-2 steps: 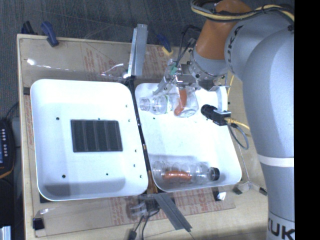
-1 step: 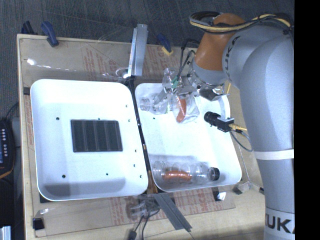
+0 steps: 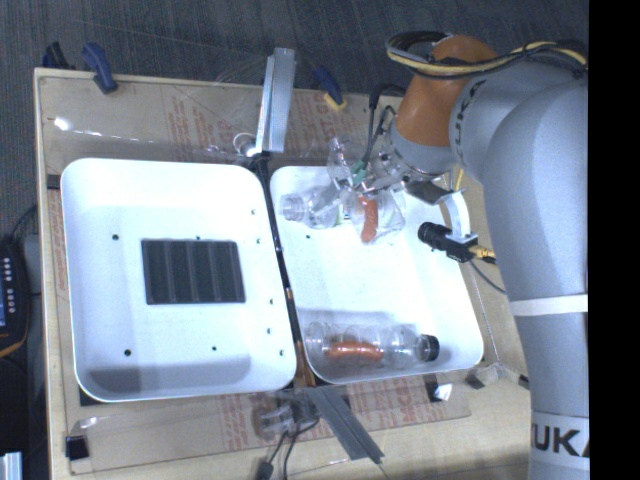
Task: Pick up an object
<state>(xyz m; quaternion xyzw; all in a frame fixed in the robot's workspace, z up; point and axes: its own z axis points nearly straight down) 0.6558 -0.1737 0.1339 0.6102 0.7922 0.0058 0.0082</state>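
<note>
Tool (image 3: 362,183) hovers above orange object (image 3: 368,219) in right bin (image 3: 455,298).

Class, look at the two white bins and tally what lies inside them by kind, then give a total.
Clear plastic bottle with a black cap, near edge of right bin: 1
Dark ridged pad, left bin: 1
Orange-red item under the gripper, amid clear plastic: 1
Total: 3

Big grey arm (image 3: 530,198), smooth rounded casing, w/ an orange band (image 3: 440,98) above the wrist. Yellow-and-black cable (image 3: 480,60) loops over that band. Below the band: a pale ring round the casing, then white "UKA" lettering (image 3: 560,436). Small black fitting (image 3: 445,238) juts out under the band, thin wires beside it.
</note>
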